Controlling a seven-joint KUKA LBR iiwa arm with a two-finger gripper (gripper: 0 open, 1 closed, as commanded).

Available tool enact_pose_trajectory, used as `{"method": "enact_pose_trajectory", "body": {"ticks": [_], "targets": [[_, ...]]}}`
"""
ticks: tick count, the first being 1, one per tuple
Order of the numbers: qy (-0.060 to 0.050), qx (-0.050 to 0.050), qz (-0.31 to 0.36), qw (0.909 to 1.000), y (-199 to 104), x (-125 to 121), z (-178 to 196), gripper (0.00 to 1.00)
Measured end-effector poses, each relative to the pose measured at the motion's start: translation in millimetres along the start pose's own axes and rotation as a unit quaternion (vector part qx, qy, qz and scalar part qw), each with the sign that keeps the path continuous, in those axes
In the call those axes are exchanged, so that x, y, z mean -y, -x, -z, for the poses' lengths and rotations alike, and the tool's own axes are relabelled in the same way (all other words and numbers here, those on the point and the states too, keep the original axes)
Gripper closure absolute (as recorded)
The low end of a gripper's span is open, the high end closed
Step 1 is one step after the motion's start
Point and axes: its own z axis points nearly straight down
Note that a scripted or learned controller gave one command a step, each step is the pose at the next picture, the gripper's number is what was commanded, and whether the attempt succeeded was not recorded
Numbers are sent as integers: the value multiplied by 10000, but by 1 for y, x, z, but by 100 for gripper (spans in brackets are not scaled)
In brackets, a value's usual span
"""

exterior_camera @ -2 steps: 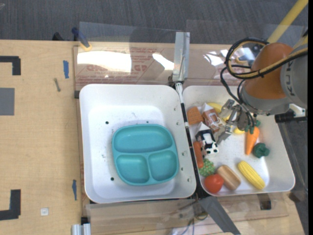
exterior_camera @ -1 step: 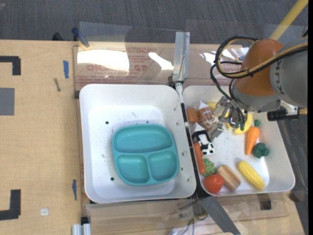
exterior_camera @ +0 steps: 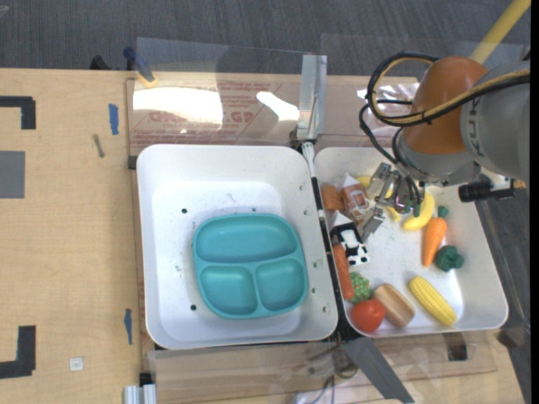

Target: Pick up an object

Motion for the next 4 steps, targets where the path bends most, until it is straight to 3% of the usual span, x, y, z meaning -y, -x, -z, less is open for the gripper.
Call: {"method": "enact_pose_trajectory", "body": {"ticks": [1, 2, 3, 4], "targets": [[51, 104, -405, 9991, -8, 7, 0, 0], [-54, -23, -1290, 9916, -6, 8, -1, 0], [-122, -113, -1297, 9914, -10, 13, 4, 100], [-61, -17, -1291, 9916, -6, 8, 10, 0]]}}
